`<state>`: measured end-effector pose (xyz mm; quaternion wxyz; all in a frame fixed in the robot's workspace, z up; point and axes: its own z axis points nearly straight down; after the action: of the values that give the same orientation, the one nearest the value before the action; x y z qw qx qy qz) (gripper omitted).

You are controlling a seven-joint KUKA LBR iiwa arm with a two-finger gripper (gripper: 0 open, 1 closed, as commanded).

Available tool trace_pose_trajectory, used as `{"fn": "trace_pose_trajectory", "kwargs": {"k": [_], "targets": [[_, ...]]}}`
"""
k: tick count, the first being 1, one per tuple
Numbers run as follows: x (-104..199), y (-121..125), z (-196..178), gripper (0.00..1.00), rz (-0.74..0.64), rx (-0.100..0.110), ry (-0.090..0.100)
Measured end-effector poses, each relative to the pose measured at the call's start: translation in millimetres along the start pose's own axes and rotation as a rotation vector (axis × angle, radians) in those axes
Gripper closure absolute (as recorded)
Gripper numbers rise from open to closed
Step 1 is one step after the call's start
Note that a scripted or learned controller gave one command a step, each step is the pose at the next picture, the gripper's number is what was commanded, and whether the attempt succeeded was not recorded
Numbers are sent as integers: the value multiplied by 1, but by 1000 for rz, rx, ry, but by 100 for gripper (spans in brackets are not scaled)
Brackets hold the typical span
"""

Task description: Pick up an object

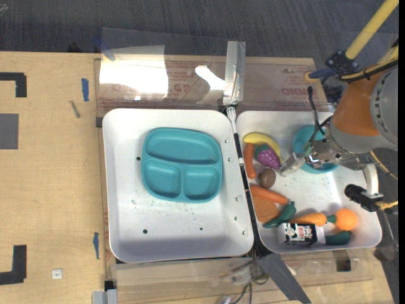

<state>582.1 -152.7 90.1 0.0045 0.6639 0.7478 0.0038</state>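
While my gripper (296,163) hangs low in the right bin (370,240), whether open or clenched I cannot tell, the purple grapes (268,158) lie just beside it, by the banana (258,138).

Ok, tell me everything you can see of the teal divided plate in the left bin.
The teal divided plate of moulded plastic lies flat, right way up, in the left white bin, a little toward the far side of its middle. It is a rounded rectangle with three recessed compartments: one wide one along the far side, two smaller ones side by side along the near side, set apart by raised ridges. It holds nothing. It rests on the bin floor only, apart from the bin's walls. Small dark specks dot the floor near it.
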Motion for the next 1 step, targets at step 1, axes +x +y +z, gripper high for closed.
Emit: {"fn": "trace_pose_trajectory", "kwargs": {"k": [1], "targets": [[-15, 37, -31, 0, -84, 6, 0]]}}
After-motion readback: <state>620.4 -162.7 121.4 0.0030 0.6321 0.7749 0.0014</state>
